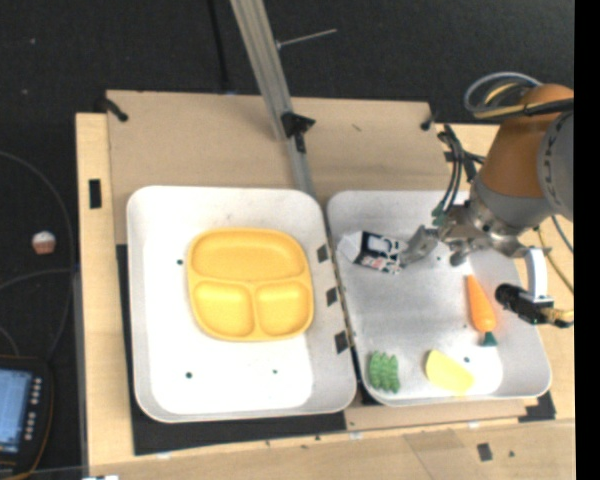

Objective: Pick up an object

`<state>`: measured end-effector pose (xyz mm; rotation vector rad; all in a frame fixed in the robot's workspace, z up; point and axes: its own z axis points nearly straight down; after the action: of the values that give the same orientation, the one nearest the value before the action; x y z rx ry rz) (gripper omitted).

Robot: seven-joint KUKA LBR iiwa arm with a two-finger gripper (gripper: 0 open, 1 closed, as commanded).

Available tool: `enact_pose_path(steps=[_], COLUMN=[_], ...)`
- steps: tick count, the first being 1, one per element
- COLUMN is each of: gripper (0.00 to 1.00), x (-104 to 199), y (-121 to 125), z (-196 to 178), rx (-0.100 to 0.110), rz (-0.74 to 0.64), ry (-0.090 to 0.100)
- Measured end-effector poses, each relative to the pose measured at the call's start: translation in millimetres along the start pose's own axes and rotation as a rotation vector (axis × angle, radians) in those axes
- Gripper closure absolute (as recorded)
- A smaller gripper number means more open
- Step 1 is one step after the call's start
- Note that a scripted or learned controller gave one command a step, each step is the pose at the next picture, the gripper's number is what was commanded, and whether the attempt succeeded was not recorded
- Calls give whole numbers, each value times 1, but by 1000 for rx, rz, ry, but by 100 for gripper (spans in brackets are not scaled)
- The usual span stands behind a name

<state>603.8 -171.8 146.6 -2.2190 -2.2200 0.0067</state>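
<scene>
In the right bin [420, 328] lie a small black-and-white packet [378, 252] near the left wall, an orange carrot [480, 305] to the right, a yellow lemon-like piece [448, 372] at the front, and a green piece [383, 370] at the front left. My gripper [420, 245] hangs over the bin's back half, just right of the packet, its fingertips pointing left toward it. Nothing shows between the fingers.
The left bin [160, 368] holds a yellow compartment tray [249, 282]. A metal pole [270, 78] slants up from between the bins at the back. The bin divider [337, 298] carries small black clips. Cables hang beside the wrist [455, 178].
</scene>
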Motion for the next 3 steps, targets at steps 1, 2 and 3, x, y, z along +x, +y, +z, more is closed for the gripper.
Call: enact_pose_path(steps=[1,2,3], gripper=[0,100,100], x=[-2,-3,-5], y=[6,7,10], z=[24,12,-32], rx=[-23,-28,-11], rz=[-2,0,-2], ry=[-3,-3,-1])
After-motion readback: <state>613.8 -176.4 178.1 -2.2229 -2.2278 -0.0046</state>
